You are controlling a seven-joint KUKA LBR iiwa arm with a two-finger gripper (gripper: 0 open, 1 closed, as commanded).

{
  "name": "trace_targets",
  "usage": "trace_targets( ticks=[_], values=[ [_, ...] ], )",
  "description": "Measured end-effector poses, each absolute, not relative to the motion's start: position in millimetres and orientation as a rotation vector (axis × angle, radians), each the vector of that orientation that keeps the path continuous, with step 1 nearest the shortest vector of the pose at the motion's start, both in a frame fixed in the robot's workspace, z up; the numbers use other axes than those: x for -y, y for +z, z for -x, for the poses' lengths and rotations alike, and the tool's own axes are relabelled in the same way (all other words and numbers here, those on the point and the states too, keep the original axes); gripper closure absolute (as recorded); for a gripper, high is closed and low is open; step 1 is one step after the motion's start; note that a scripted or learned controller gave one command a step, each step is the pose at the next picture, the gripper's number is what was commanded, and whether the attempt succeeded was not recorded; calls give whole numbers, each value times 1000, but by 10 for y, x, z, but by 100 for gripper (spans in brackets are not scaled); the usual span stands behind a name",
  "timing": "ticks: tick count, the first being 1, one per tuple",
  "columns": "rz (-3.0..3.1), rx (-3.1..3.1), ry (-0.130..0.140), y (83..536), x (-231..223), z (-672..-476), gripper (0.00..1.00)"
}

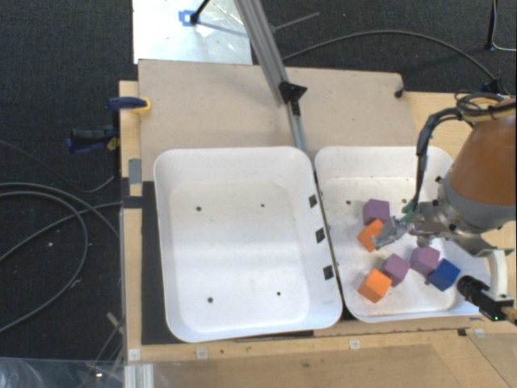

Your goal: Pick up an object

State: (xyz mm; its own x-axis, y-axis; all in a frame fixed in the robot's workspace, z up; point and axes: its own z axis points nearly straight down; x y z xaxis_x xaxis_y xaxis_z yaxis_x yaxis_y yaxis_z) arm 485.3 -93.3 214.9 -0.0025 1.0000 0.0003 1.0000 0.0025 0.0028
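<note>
The grey arm with its orange band comes in from the right of the frame, and its two-finger gripper (393, 229) sits low in the right-hand shallow white bin (343, 172), at centre right of the frame. The metal fingertips are right against a small orange cube (370, 235). Whether the jaws stand apart or together I cannot tell, and nothing is visibly caught between them.

The blocks cluster in this bin's lower half: a purple cube (376, 211) just above the orange one, a second purple cube (396, 267) and a third purple cube (424, 259) below the gripper, a blue cube (444, 274) at the lower right, and a second orange cube (375, 284) nearest the front rim. The left-hand white bin (234, 241) fills the middle of the frame.

The likely target is the orange cube at the fingertips. To do this well, the fingers should straddle it squarely, one on each flat side, clear of the purple neighbour touching it above, then close fully before any lift. A straight vertical rise should avoid dragging adjacent blocks.
</note>
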Motion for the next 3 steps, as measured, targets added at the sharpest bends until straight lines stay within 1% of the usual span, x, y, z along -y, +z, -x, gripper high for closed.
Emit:
trace_targets(
  ticks=[1, 2, 3],
  values=[
    [-2203, -2213, 20, 1150, 871, -6084, 0],
    [-2192, -2209, 23, 1099, 1034, -6064, 0],
    [-2194, -2205, 18, 1075, 1176, -5807, 0]
  ],
)
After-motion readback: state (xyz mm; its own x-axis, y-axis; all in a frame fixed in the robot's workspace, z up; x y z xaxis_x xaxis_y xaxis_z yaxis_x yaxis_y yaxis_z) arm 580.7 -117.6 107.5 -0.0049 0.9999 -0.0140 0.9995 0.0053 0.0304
